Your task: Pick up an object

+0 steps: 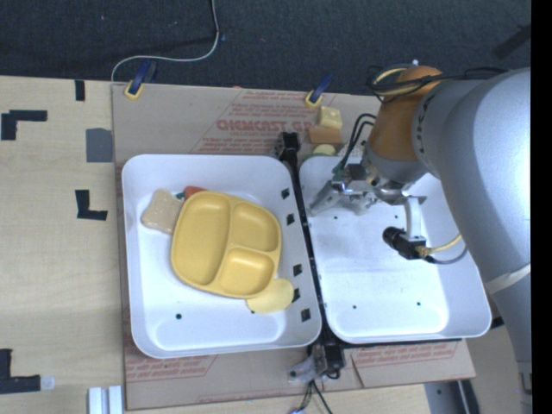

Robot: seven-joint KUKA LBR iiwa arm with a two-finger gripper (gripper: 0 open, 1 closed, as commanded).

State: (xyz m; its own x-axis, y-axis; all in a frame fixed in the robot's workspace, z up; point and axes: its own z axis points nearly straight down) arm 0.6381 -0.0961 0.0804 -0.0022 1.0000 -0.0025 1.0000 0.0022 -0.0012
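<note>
My arm (466, 145) comes in from the right and covers much of the right bin (388, 309), its orange band (398, 128) sitting over that bin's far edge. My end effector (341, 190) hangs low over the far left part of the right bin, close to the divider between the two bins. I see pale metal parts there, spread toward the bin floor, but I cannot tell whether it is wide or narrow, and I make out nothing held in it. A dark fitting with a yellowish cable (412, 244) hangs from my wrist over the middle of that bin.

The things to pick lie mostly in the left bin (147, 317). A yellow divided plate (226, 244) takes up its middle. A tan, bread-like piece (159, 211) is tucked partly under the plate's left rim, and a small red thing (195, 191) peeks out behind the plate, mostly hidden, so I cannot name it. A pale yellow piece (272, 297) touches the plate's near right edge.

Beyond the bins, on the surface (52, 274), a tan block (327, 126) sits near a blue clip (319, 88), with a small pale green object (323, 150) just beside it, partly cut off by my arm
</note>
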